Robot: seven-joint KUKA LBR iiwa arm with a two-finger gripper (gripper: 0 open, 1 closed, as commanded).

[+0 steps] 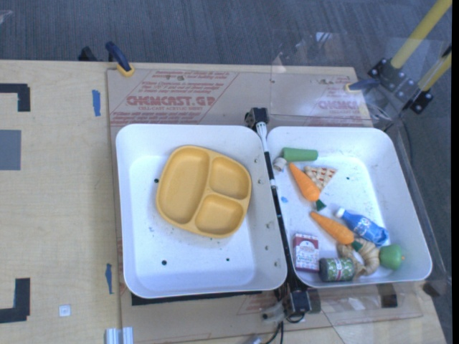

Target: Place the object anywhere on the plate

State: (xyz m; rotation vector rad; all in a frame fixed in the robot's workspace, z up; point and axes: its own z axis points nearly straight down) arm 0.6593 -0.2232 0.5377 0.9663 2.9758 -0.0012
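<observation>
I log the yellow plate [188, 185] in the left bin [136, 221]. The objects lie right of the plate, in the neighbouring bin [401, 170]: two carrots [307, 183], red box [306, 251], green can [337, 269]. End effector state: I cannot tell.

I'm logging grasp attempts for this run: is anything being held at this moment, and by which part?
Nothing is seen held. The toys lie loose in the right bin, and the yellow plate sits in the left bin.
</observation>
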